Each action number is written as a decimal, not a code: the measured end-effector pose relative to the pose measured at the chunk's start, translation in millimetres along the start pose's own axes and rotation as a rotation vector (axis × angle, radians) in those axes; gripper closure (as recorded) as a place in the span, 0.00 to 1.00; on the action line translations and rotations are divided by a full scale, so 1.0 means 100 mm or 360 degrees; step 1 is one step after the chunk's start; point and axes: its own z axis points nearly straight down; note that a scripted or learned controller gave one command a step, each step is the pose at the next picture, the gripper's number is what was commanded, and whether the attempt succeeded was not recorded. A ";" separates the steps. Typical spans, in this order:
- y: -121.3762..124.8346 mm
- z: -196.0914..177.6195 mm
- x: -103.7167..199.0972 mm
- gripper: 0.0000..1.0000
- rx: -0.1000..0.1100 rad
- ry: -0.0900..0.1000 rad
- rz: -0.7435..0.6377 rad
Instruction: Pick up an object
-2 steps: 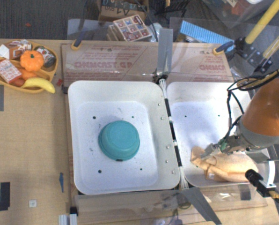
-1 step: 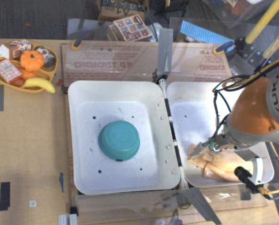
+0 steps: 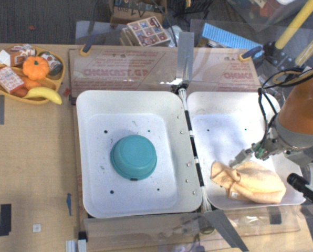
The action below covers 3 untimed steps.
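You're looking at a robotics lab: two white bins (image 3: pixel 184 121) sit on a bench, clear plastic guards behind them, cables and cluttered boxes (image 3: pixel 145 29) beyond, toy food (image 3: pixel 29 74) to their left.

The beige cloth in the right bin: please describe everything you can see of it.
The beige cloth looks soft, like a crumpled rag or glove, pale tan with folds. It lies bunched in the near part of the right bin, close to the front wall. The gripper is at its upper edge and seems to touch it; a grip is not visible.
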 end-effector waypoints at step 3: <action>-0.22 0.36 0.06 0.00 -0.0019 -0.0006 -0.0343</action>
